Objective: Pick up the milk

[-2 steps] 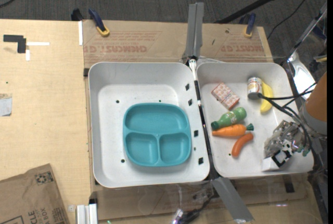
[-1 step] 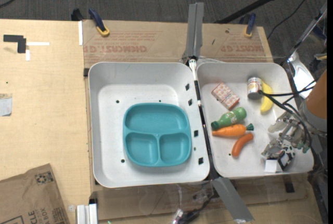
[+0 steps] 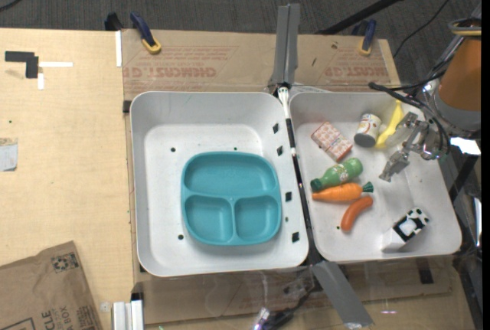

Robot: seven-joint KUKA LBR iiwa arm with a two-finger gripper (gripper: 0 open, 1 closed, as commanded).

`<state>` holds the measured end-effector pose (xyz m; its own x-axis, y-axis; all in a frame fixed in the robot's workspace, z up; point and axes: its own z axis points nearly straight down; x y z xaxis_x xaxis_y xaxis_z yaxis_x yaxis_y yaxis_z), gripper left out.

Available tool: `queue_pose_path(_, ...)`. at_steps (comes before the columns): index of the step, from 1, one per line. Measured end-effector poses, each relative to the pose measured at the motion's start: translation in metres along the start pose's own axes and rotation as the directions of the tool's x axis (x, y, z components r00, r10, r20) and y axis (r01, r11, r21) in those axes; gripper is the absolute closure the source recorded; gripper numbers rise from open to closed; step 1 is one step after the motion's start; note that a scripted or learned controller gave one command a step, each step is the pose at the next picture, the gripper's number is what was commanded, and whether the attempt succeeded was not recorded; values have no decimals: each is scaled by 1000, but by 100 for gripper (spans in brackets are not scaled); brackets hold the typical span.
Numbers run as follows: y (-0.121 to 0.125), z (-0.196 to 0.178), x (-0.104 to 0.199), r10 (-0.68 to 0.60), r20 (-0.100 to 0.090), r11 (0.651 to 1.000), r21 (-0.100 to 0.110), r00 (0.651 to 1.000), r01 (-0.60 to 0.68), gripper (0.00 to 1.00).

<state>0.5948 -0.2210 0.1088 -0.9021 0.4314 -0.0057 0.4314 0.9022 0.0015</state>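
Black-and-white milk carton (image 3: 410, 226) near your right bin's (image 3: 440, 248) front corner, apart from your open, empty-fingered gripper (image 3: 400, 160).

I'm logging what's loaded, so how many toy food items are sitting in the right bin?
7: pink box, can, banana, green bottle, carrot, sausage, milk. The gripper may hide more.

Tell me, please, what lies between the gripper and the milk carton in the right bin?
In the camera view, nothing lies between the gripper and the milk carton: that stretch is bare white floor of the right bin.
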Motion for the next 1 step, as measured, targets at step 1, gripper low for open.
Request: queue_pose_path(1, -8, -93, 16, 27, 0, 1000, 0, 1000, -27, 0)
